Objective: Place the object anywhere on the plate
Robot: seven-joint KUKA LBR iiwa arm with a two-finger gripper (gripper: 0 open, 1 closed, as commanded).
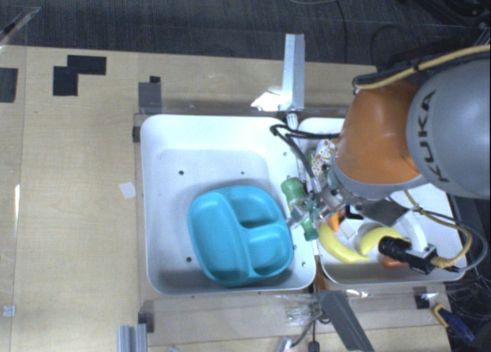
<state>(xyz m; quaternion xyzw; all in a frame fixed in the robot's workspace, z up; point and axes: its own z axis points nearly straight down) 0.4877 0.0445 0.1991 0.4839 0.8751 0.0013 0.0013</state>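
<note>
Camera view, nearest edge first: the blue plate [240, 234], a divided dish with three compartments, lies in the near half of the left bin [165, 189], close to the wall shared with the right bin [368, 274]. Just across that wall, in the right bin, a yellow banana [345, 247] lies by an orange scrap [390, 261], partly under the arm's cabling.

Over the dividing wall, just beside the plate's right rim, hangs the gripper [305, 206], green-tipped and crowded by wires. Something green sits at its tips, but it may be finger padding or a carried object; I cannot tell how far the jaws are open or whether they hold anything. Behind it the orange band and grey arm [418, 132] cover most of the right bin's far part.

The step in hand looks like the crossing from the right bin toward the plate. If an object is held, the next move calls for a short shift left until it is above a compartment, then a lowering and release.
</note>
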